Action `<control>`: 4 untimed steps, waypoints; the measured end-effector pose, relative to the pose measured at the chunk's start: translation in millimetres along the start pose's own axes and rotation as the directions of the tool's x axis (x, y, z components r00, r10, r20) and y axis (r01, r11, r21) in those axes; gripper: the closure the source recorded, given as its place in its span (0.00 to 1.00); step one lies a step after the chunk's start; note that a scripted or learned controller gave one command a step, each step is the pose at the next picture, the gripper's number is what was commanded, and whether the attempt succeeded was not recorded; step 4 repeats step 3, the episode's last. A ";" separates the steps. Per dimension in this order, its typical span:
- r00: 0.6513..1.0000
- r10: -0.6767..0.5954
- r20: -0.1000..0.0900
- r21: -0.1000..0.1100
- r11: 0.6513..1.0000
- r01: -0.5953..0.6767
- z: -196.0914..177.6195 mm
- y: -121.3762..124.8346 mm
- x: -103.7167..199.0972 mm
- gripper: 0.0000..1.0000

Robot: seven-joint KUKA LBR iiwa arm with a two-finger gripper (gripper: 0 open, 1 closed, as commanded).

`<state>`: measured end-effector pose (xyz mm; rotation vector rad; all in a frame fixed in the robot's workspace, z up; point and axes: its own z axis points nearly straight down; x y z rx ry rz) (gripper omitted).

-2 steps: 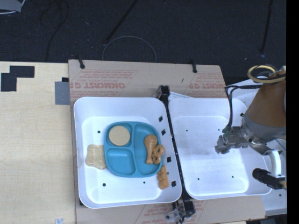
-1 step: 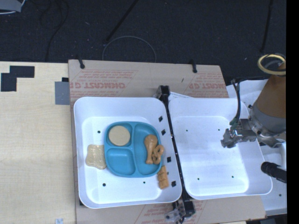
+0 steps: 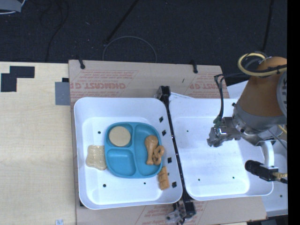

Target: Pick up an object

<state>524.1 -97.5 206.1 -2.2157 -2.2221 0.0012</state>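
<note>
A blue divided plate (image 3: 123, 165) lies in the left bin (image 3: 89, 111). It holds a round tan cracker (image 3: 119, 136) in its upper left section and a brown pretzel-like piece (image 3: 153, 149) in its right section. A pale bread slice (image 3: 96, 157) rests against the plate's left edge. A small orange-brown snack (image 3: 163, 178) lies by the plate's lower right corner. My gripper (image 3: 216, 137) hangs over the right bin (image 3: 197, 172), near its middle right, away from all these objects. Nothing shows between its fingers.
The arm's orange band (image 3: 265, 90) and grey wrist cover the right bin's right side. A black part (image 3: 260, 168) sticks out near that bin's lower right. A black divider (image 3: 171, 144) runs between the bins. Cardboard (image 3: 117, 81) lies under both.
</note>
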 end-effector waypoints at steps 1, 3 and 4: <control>1.000 -0.001 0.000 -0.001 1.000 0.001 -8.7 19.3 54.5 1.00; 1.000 -0.002 0.000 0.000 1.000 0.002 -30.3 35.8 165.4 1.00; 1.000 -0.002 0.000 0.000 1.000 0.002 -30.3 35.8 165.4 1.00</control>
